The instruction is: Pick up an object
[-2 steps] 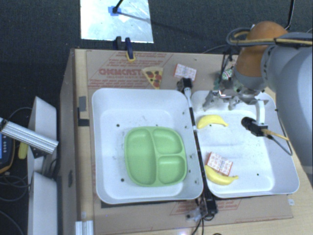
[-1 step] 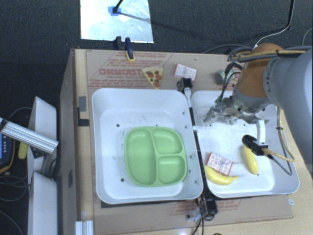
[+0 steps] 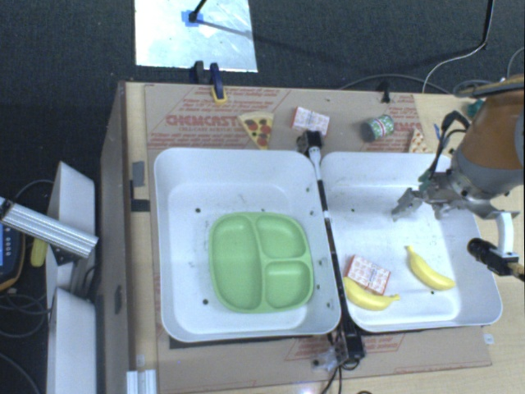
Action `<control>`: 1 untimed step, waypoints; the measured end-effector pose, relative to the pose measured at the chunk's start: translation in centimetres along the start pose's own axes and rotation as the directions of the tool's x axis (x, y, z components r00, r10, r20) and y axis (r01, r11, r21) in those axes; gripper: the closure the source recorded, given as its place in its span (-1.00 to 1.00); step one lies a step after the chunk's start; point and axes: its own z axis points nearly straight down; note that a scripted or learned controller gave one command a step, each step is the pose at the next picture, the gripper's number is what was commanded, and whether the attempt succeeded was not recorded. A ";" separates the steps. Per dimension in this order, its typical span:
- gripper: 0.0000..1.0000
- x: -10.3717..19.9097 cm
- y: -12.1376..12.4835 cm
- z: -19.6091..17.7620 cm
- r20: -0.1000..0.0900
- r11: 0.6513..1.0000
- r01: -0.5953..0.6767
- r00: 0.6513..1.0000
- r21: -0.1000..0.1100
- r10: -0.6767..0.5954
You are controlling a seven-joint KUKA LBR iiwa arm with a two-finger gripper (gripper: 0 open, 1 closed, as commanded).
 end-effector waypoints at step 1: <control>-1.00 -3.3 -6.8 1.0 -0.001 1.000 -0.001 1.000 0.003 0.001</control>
